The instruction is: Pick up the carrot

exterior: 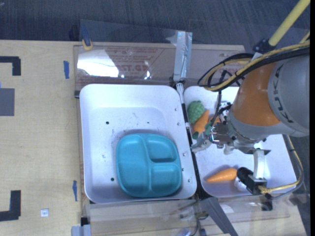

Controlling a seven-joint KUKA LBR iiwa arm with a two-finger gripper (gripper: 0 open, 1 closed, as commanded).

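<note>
Right bin (pixel 288 154): carrot (pixel 222 175) below gripper (pixel 203 140)

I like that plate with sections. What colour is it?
The sectioned plate is teal blue, seen in the camera view.

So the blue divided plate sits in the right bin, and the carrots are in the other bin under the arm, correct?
Not quite. The camera view shows the blue plate in the left bin, not the right one. The rest holds: two carrots lie in the other, right bin, under the arm.
</note>
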